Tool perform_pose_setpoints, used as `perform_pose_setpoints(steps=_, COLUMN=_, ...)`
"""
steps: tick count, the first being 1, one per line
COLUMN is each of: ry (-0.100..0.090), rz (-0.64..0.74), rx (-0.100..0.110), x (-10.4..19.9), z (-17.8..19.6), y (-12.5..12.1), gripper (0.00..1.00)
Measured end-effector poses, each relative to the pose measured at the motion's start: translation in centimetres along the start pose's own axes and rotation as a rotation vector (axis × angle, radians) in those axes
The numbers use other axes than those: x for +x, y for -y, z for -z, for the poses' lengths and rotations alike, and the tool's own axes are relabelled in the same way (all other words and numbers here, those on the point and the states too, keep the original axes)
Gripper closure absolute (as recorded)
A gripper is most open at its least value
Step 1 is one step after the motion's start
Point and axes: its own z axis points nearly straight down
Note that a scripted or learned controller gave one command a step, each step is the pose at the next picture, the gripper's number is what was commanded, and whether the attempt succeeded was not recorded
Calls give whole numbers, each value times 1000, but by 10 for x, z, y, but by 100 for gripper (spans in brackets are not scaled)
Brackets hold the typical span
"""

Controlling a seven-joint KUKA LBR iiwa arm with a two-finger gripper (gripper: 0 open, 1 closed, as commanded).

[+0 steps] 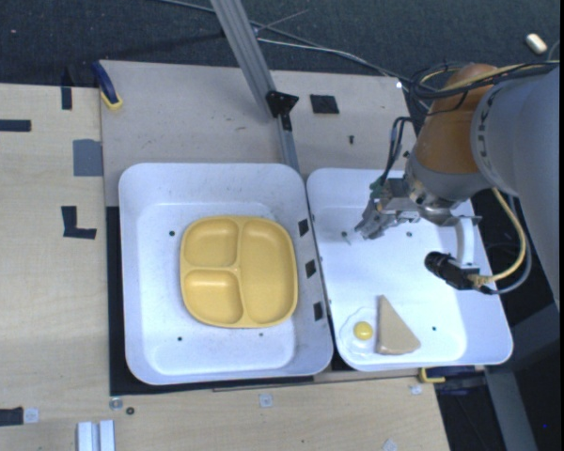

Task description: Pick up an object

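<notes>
Nearest the lower edge of the frame, in the bottom corner of the right bin (479,341), lie a tan wedge (393,329) and, just beside it on its left, a small yellow round piece (362,330) sitting on a pale disc. The two lie close together, the wedge's point aimed up the frame.

In the left bin (141,252), a little higher in the picture, a yellow divided plate (239,272) lies flat near the middle (three compartments, all the same yellow), its corners turned slightly against the bin's walls.

Higher still, over the upper part of the right bin, the gripper (363,230) hangs from the grey arm with its orange band, which comes in from the right of the frame. Its fingers (369,224) point down and to the left, set only narrowly apart, with nothing between them; their tips are at or just above the bin's white floor, well apart from the wedge and the round piece below.

Beyond the bins, a grey metal bar (249,50) slants across the bench toward the top of the frame.
</notes>
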Motion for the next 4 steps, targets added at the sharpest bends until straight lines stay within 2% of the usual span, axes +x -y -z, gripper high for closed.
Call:
perform_pose_setpoints(steps=1, ry=0, rz=1, rx=-1, x=-4, z=43, y=-2, gripper=100)
perform_pose_setpoints(steps=2, ry=-1, rz=1, rx=1, x=-3, z=64, y=-3, gripper=100)
perform_pose_setpoints(steps=4, ry=-2, rz=6, rx=3, x=100, z=56, y=-6, gripper=100)
